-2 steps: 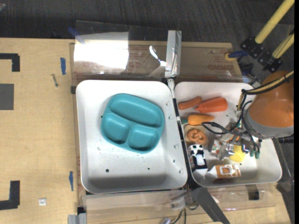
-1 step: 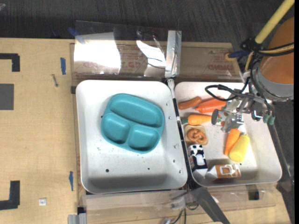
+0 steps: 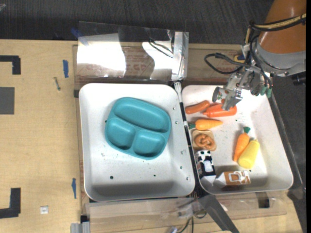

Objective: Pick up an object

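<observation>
My gripper point(image 3: 228, 99) hung over the right bin point(image 3: 277, 144), at its 11 o'clock corner, just above a red-orange carrot point(image 3: 221, 112); whether it was apart or together I could not tell. A second carrot point(image 3: 197, 107) lay at 9 o'clock of that one, a third point(image 3: 208, 124) at 7. The left bin point(image 3: 92, 101) held a teal tray point(image 3: 137, 127).
</observation>
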### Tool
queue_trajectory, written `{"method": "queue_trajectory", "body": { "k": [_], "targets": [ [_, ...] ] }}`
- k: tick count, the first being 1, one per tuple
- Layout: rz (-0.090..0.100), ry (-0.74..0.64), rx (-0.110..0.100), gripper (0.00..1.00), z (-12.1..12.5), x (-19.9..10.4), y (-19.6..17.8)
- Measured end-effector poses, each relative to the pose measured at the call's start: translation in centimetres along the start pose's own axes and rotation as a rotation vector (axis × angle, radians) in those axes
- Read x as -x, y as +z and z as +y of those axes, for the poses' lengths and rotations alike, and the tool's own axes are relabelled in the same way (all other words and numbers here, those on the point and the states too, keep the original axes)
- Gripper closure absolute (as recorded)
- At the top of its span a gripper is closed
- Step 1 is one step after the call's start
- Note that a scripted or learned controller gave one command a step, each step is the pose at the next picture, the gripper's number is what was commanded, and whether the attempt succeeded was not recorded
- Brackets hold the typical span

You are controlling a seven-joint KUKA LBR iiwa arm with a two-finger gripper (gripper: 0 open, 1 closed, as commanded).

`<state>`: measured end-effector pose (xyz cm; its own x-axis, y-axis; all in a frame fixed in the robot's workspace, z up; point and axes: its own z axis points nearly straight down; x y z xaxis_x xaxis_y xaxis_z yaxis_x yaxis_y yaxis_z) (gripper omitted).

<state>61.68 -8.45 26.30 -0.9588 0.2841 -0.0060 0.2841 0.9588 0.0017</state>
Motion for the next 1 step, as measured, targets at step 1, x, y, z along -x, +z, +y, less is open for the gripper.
{"method": "queue_trajectory", "body": {
  "k": [1],
  "targets": [
    [0.005, -0.01, -0.001, 1.0, 0.67, -4.8, 3.29]
  ]
}}
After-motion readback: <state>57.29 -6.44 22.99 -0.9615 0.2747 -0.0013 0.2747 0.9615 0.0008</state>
